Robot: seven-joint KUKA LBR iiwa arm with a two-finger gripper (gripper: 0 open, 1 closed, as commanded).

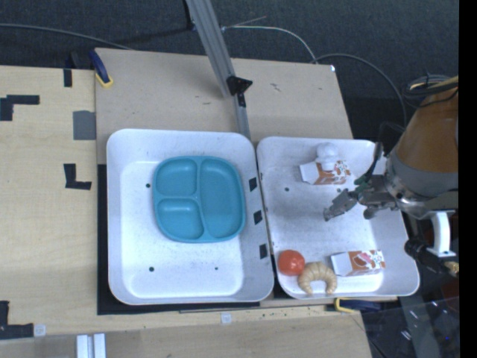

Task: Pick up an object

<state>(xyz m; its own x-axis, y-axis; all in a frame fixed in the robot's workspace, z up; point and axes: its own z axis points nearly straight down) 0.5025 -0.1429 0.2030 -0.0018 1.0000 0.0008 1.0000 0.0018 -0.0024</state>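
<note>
Two cartons (325,173) (358,262), one tomato (291,261), one croissant (318,277) — gripper (350,203) spread, empty.

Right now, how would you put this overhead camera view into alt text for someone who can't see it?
A robot arm's gripper hangs over the right bin, which holds two small cartons, a tomato and a croissant. The left bin holds a blue divided plate.
</note>
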